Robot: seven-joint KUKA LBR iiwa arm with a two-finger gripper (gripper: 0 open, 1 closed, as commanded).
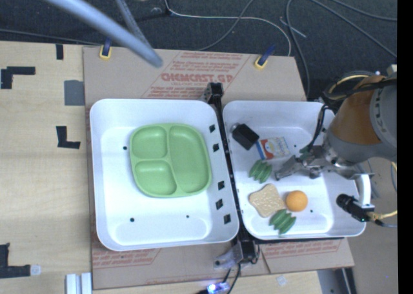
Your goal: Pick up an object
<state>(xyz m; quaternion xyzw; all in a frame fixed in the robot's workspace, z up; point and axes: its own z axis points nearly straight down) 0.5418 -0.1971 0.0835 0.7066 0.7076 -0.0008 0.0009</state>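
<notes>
The right bin (322, 222) holds several small items. A black block (245, 136) lies at its back left, with a white, blue and red packet (275, 147) beside it. A green ridged piece (261, 170) sits in the middle, a slice of toast (266, 200) and an orange ball (297, 201) lie nearer the front, and another green piece (282, 222) rests at the front edge. My gripper (288, 169) reaches in from the right, low over the bin. It sits just right of the middle green piece, below the packet and above the orange ball.
The left bin (110, 222) holds a green divided plate (171, 159). The grey arm with its orange band (358, 125) hangs over the right bin's right wall. A black divider (226, 176) runs between the bins. Cables lie behind the bins.
</notes>
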